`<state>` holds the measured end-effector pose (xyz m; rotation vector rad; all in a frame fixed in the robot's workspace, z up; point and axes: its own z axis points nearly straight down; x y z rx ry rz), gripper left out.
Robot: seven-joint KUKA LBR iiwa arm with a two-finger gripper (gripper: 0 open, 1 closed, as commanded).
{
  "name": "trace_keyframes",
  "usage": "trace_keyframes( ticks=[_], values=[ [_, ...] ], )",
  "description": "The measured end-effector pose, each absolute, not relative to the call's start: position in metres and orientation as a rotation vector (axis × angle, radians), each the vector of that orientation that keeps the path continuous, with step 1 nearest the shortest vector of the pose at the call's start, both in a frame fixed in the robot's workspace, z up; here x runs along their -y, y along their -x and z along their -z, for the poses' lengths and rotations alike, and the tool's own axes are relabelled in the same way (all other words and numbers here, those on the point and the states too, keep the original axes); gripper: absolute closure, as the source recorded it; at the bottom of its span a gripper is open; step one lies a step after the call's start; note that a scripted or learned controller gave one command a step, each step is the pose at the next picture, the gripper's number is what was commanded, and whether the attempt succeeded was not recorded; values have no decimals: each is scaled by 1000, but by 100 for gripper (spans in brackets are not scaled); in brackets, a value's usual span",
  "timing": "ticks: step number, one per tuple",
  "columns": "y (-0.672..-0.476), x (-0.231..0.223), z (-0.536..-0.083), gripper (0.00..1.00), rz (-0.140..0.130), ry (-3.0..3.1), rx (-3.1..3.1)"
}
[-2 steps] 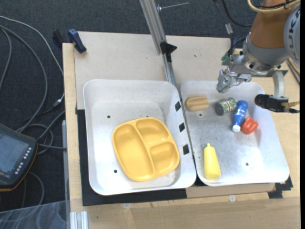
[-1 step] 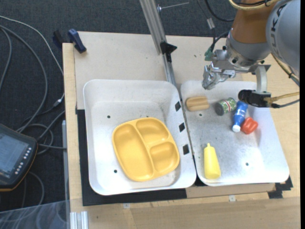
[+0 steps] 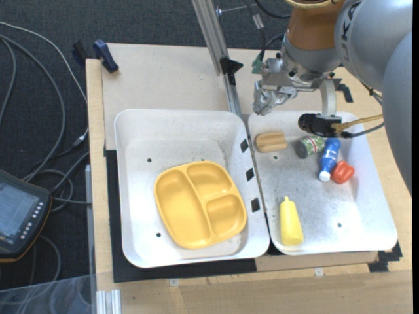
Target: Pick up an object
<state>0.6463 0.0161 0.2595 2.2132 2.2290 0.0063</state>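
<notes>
I see a yellow bottle [image 3: 291, 221] at the near edge of the right bin [image 3: 366, 201]. At its 12 o'clock lies a brown bread roll [image 3: 271, 142]. The fingers [image 3: 263, 104] hang above the roll, holding nothing; I cannot tell how wide they are.

One fixed camera looks down at a slant from above the bench [image 3: 163, 77], near enough to take in both white bins [image 3: 131, 129] side by side.
</notes>
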Motion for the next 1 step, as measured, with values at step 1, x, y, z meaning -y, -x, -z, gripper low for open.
trace_keyframes(
  ticks=[1],
  values=[
    [-664, -65, -255, 100, -5, -2214, -2227]
  ],
)
